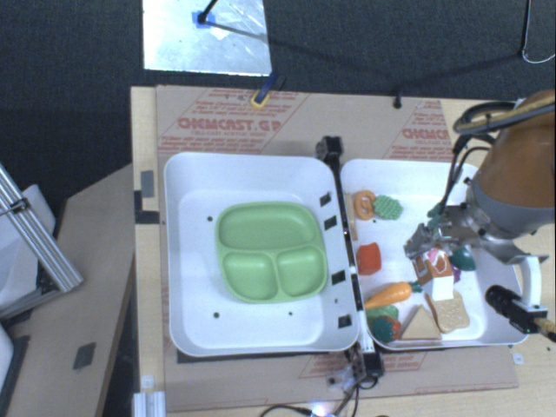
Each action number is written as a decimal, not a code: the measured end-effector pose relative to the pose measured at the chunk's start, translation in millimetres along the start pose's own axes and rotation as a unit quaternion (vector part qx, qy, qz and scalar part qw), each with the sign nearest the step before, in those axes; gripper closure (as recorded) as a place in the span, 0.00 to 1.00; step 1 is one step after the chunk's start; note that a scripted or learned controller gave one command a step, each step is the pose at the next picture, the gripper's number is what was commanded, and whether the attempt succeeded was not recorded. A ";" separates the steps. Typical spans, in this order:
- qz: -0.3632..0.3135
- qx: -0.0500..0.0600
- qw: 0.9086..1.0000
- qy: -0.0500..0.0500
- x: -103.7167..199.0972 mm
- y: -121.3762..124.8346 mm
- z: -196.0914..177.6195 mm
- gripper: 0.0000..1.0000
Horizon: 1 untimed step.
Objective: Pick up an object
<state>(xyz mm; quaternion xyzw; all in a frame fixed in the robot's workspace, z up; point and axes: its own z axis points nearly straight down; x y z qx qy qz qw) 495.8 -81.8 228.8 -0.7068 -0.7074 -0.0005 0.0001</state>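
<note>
Table: It is brown and holds two white bins side by side, so the arm can reach both.

Left bin: It sits on the left half of the table. It holds one thing.

Green plate: It lies flat in the middle of the left bin. It has three dips, likely made to keep foods apart. Nothing lies on it.

Right bin: It touches the left bin along the middle. All the toy foods are in here, so this is where the arm has to pick.

Pretzel: It lies near the top left of the right bin, just beside a green bumpy toy.

Red toy: It sits alone below the pretzel, with free room around it. That likely makes it easy to grab.

Carrot: It lies on its side near the bin's bottom left.

Bread slice: It lies flat near the bottom, close to other small toys.

End effector: It hangs low over a mixed pile of toys in the middle of the right bin. It is too dark and crowded there to tell if it is released or clenched, or if it has a toy.

Arm: It comes in from the right and leans over the right bin.
</note>
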 end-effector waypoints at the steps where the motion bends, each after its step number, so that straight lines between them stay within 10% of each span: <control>1: -0.002 0.001 1.000 0.000 11.9 9.2 12.9 1.00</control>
